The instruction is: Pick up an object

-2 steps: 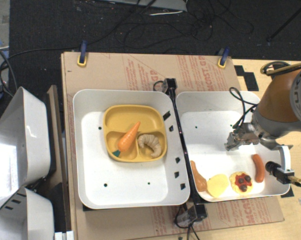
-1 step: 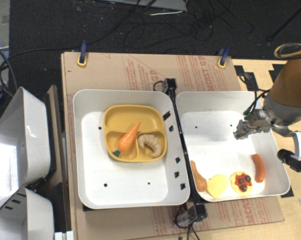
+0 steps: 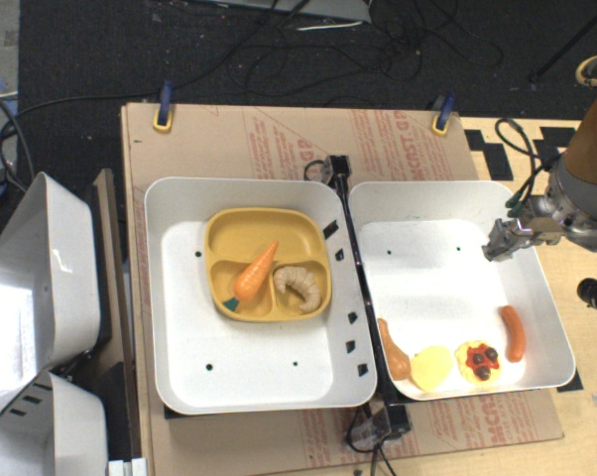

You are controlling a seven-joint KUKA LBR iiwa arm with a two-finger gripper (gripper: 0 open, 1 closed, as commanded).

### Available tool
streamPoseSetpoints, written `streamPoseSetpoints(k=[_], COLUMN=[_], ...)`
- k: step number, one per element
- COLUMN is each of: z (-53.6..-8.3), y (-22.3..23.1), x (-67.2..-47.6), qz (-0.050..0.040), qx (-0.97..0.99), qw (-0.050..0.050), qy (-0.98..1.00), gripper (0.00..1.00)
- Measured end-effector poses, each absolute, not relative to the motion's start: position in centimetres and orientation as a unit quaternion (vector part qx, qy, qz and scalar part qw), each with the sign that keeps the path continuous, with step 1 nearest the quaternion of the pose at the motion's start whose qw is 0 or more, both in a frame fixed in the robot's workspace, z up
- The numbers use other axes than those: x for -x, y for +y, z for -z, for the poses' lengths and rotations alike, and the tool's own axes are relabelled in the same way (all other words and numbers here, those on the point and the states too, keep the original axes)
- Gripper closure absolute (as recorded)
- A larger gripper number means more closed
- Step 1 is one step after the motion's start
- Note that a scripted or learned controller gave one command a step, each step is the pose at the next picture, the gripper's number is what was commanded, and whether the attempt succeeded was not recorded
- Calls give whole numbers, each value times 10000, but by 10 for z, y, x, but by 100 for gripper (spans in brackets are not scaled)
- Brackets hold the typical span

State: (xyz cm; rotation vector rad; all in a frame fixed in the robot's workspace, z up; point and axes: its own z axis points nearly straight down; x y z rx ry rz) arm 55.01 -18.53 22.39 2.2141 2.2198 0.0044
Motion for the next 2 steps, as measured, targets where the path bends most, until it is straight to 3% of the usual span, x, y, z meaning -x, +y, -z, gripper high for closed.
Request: streamPoseSetpoints(k=[1, 2], z=[-264, -265], y=[-186, -123], x=[-551, -549], qz=[-12, -5], qx=[-7060, -7041], qw=[30, -8], qy=[7082, 7101], gripper=[100, 100])
